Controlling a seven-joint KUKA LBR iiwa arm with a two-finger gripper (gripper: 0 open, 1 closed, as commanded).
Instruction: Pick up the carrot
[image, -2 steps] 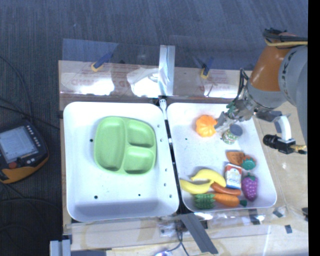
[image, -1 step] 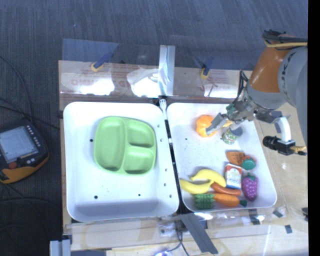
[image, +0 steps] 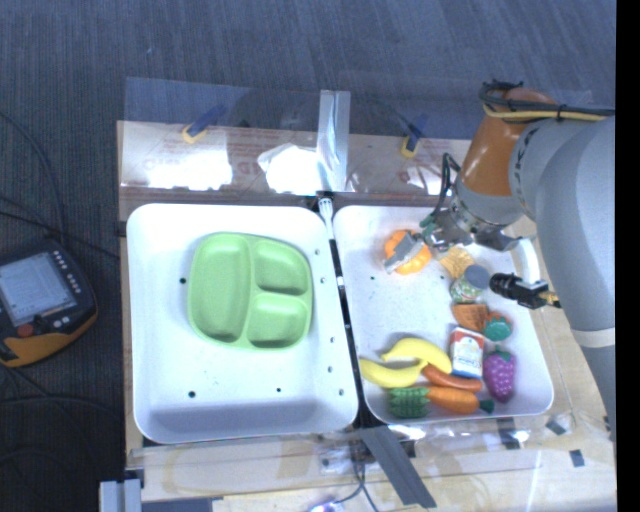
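Observation:
The carrot (image: 452, 400), orange with a green leafy top, lies along the front edge of the right bin (image: 372, 300), just under a yellow banana (image: 400, 362). My gripper (image: 412, 250) is low at the back of that bin, well away from the carrot. It sits over a small orange fruit piece (image: 403, 243) and overlaps it. The arm's orange band (image: 490, 160) rises behind it.
Packed around the carrot are a red pepper (image: 452, 380), purple grapes (image: 499, 372), a small juice carton (image: 466, 352) and other toy foods (image: 480, 318). A green divided plate (image: 250, 290) lies in the left bin (image: 160, 380). A black cable plug (image: 515, 287) hangs by the arm.

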